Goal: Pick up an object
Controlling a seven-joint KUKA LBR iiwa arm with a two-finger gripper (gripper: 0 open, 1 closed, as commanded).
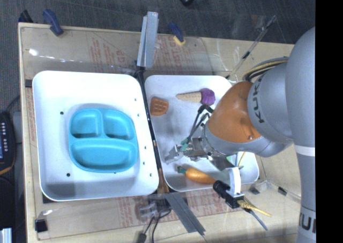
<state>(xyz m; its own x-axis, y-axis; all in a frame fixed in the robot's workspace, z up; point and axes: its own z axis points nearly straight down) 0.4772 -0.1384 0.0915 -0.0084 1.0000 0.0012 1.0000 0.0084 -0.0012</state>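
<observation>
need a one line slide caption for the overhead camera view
KUKA arm's gripper low in the right bin near a carrot; blue tray in left bin.

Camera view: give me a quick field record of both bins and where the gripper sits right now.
left bin: holds a blue divided tray
right bin: waffle-like toy, ice cream cone with purple scoop, carrot
gripper: low over the right bin's middle, just above the carrot in the image
held object: none seen between the fingers
arm: reaches in from the right, covering the right bin's right part
</observation>
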